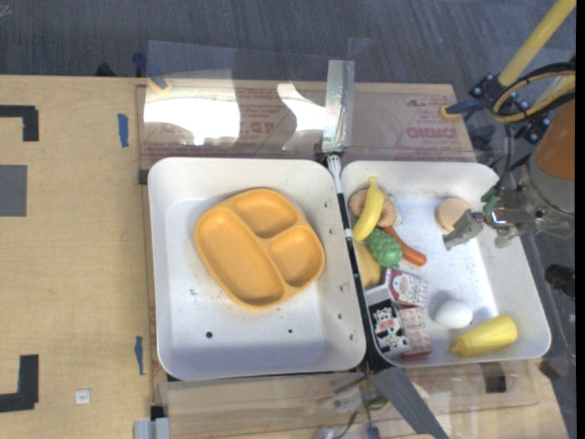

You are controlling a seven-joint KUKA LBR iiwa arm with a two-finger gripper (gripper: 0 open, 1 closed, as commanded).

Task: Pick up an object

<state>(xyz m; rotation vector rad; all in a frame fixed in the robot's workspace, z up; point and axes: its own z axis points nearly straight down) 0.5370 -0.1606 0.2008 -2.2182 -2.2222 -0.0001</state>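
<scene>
The tool [460, 236] hangs over the right bin [512, 273], jaws too blurred to tell if they're apart or closed, nothing visibly in them. Just beside it toward the bin's back lies a tan disc [452, 212], likely light, stiff and smooth. Best pinched across its edges, since the flat top gives little purchase.

One fixed camera looks down aslant on both bins [174, 337]; the bench's [64, 245] far edge seems uppermost.
</scene>
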